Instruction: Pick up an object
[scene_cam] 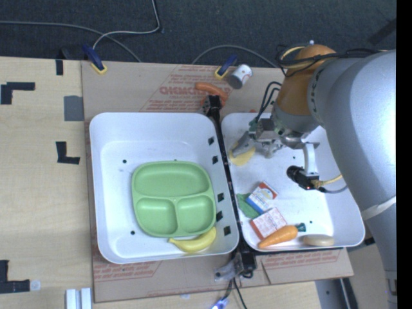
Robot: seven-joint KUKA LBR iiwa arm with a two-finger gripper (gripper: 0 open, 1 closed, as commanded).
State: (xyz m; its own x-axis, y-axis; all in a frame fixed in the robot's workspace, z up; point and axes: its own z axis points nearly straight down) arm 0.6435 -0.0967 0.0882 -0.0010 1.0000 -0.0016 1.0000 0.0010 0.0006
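we see a small yellow piece [241, 158] at the right bin's [344, 227] left wall, just under the gripper [248, 144]; we cannot tell the tool's state. crowding that wall, we risk a slip. the red cardboard lettering [180, 90] is too blurred to read.

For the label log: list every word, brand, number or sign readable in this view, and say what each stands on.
Red printing on the cardboard sheet behind the left bin: large letters, too blurred to read for sure.
Red printing on the cardboard's front edge: too small to read.
Small blue-and-red packet in the right bin: print too blurred.
Red-and-white packet: print too blurred.
No number or sign reads clearly.
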